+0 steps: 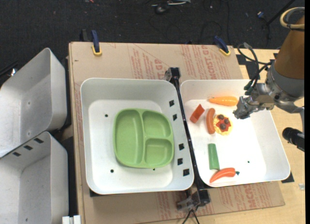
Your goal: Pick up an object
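Observation:
The right bin [264, 157] holds several toy foods: an orange carrot [223, 101] at the back, a red-orange wedge [196, 113], a red sausage [210, 120], a small yellow pizza piece with dark toppings [223, 123], a green stick [213, 156] and a red-orange pepper [223, 174] near the front. My gripper [241, 110] hangs over the right bin's back right part, just right of the carrot's tip and above the pizza piece. Nothing shows between its fingers.
The left bin [97, 136] holds a green divided plate [144, 138]. Two more white bins [29, 121] lie off the bench at the left. A black divider [181, 116] separates the two bins. Clamps [96, 46] hold the cardboard base at the back.

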{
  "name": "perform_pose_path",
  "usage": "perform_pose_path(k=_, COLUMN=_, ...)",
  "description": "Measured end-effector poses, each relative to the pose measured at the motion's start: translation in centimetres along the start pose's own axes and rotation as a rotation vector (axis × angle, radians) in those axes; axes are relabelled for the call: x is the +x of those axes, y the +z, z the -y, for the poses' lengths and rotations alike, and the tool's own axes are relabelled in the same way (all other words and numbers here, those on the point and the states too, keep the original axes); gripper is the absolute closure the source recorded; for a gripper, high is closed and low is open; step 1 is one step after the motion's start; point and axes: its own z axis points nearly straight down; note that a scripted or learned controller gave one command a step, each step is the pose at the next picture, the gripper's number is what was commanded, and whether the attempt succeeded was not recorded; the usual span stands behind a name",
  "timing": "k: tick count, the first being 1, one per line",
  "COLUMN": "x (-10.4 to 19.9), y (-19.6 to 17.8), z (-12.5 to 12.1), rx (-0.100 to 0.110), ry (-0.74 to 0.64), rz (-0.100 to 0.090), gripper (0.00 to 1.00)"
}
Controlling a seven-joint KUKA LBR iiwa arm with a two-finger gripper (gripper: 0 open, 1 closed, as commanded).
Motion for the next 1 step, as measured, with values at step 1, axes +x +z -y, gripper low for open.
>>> perform_pose_path(k=1, x=4.42, y=0.40, z=-0.44, rx=0.000, ry=0.000, rz=0.000, gripper=1.00)
